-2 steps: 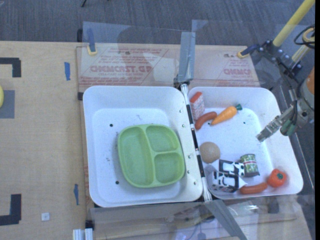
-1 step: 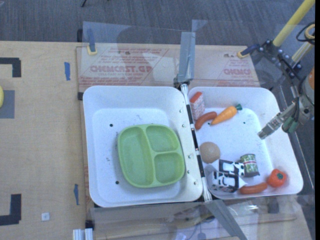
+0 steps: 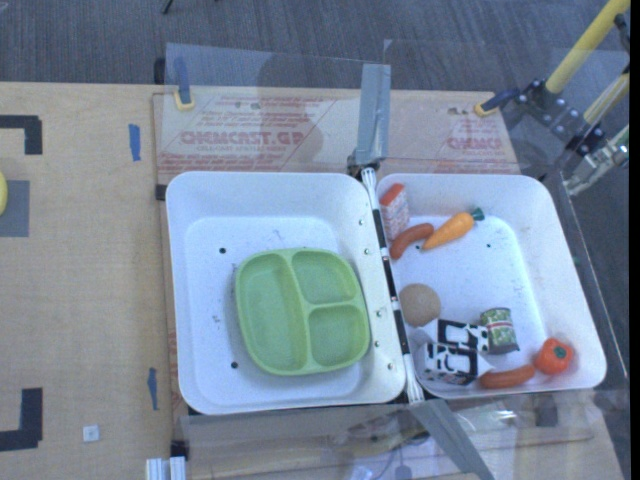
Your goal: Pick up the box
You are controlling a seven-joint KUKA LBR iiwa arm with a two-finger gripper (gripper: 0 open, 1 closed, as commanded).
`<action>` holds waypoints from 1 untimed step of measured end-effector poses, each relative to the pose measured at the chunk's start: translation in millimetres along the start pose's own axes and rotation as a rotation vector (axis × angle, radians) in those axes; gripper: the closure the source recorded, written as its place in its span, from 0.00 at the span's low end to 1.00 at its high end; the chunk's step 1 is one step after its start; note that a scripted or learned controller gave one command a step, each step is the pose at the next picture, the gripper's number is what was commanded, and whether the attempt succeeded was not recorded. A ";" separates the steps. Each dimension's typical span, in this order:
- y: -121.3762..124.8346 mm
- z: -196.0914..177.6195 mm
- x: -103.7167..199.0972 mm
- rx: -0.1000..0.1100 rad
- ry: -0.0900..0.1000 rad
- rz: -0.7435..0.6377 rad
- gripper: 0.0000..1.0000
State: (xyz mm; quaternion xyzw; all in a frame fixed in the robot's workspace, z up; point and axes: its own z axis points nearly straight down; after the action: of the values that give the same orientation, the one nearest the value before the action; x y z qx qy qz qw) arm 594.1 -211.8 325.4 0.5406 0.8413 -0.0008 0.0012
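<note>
Box (image 3: pixel 452 352), a black-and-white patterned carton, lies flat in the right bin (image 3: pixel 560 230) near its front-left corner, just beside the divider btw the two bins. A small green can (image 3: pixel 497 330) touches its right side, and a round tan ball-like item (image 3: pixel 419 303) sits just behind it. Whether the claw is spread or pressed together can't be told from this view. The bench (image 3: pixel 80 268) is pale wood-grain w/ black corner marks and bits of blue tape, and beyond it the floor (image 3: pixel 300 8) is dark grey carpet. Both bins are shallow white plastic w/ rounded corners and speckled, scuffed bottoms, sitting on brown cardboard printed in red. A clear sheet (image 3: pixel 270 78) stands behind them, held by a grey post (image 3: pixel 373 108). The left bin (image 3: pixel 200 228) holds a light green divided plate (image 3: pixel 300 310), smooth plastic w/ three compartments and soft rounded edges. Also in the right bin are an orange carrot (image 3: pixel 448 230) w/ a green tip, touching a reddish sausage (image 3: pixel 410 239), and a small white-and-red container (image 3: pixel 395 208) upright against the back-left wall, poss. a carton or bottle, too small to tell. A second sausage (image 3: pixel 507 376) and an orange-red tomato (image 3: pixel 553 355) w/ a green stem lie along the front wall, right of the can. Yellow poles (image 3: pixel 590 38) w/ metal clamps stand off the bench's far right corner.
</note>
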 end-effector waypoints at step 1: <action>-28.1 43.0 0.4 0.005 0.004 0.357 1.00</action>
State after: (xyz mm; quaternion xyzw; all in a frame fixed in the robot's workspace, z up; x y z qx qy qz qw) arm 568.5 -223.2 282.4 0.6814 0.7319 -0.0015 -0.0018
